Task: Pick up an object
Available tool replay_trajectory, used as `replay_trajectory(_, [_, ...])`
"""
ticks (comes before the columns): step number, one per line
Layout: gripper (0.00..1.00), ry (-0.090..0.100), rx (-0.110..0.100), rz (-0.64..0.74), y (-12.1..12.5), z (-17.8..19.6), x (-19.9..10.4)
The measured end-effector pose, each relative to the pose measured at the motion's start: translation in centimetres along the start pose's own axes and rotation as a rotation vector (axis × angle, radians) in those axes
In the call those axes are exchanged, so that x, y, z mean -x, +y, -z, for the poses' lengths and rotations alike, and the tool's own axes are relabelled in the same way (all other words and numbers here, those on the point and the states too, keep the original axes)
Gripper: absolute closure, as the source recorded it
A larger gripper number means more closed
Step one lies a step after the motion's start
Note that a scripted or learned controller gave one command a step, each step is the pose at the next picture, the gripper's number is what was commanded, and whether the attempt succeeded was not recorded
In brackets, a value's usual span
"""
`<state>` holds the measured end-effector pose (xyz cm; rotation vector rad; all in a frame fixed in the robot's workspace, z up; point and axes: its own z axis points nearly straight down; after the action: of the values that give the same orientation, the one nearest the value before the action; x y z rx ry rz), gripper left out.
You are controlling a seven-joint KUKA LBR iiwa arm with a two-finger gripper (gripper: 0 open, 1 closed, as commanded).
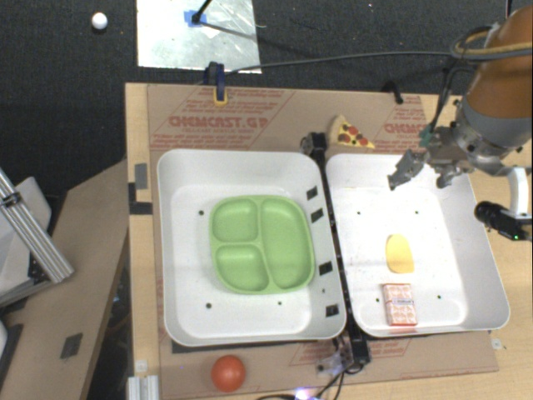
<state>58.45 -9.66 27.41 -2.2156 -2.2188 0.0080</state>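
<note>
Camera view, from above at a slant: two shallow white bins sit side by side on a cardboard-covered surface [250,123], their inner walls touching along the middle. The left bin [179,223] holds a green divided plate [261,244] lying flat near its centre, with bare floor on all four sides of it. The right bin [466,248] holds a yellow piece [400,253] near its middle and a small pink-and-white box [400,303] just below it, close to the near wall; the two are near each other but apart. The upper half of the right bin's floor is bare. The arm [500,82] reaches in from the right, and its jaws [425,169] hang over the upper part of the right bin, spread apart with nothing between them, well apart from both the yellow piece and the box. Outside the bins, a pizza-slice toy [350,133] lies on the surface above the seam between the bins, and a red ball [227,372] rests at the near edge below the left bin.
</note>
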Motion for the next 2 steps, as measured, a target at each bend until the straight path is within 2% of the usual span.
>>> replay_trajectory(1, [0.00, -0.001, 0.010, 0.002, 0.2, 0.5, 0.0])
replay_trajectory(2, [0.00, 0.000, 0.005, -0.001, -0.4, -5.3, 0.6])
